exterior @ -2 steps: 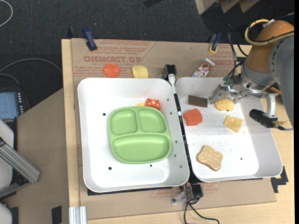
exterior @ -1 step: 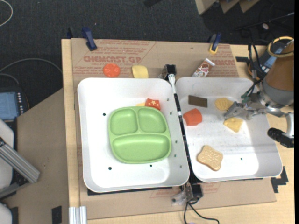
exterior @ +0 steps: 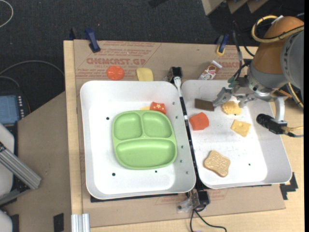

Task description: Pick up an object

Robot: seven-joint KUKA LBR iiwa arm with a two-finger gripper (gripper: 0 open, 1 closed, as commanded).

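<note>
Gripper point(exterior: 232, 98) hovered over the yellow waffle piece point(exterior: 231, 108) at 12 o'clock in the right bin point(exterior: 275, 173); finger state could not be told. Brown block point(exterior: 204, 104) lay at its 9 o'clock, cheese wedge point(exterior: 241, 127) at 5, red piece point(exterior: 199, 121) at 8.

One camera watches me, fixed above the desk point(exterior: 120, 57) and tilted down at a slant, so the far edge sits toward the top of the picture and the near edge toward the bottom. It stands far enough back to take in both white bins whole, the left bin point(exterior: 96, 168) and the right bin point(exterior: 270, 168) side by side, plus dark floor beyond the desk. My arm point(exterior: 277, 52) enters from the picture's right, and my claw point(exterior: 232, 96) hangs over the right bin's far part.
</note>
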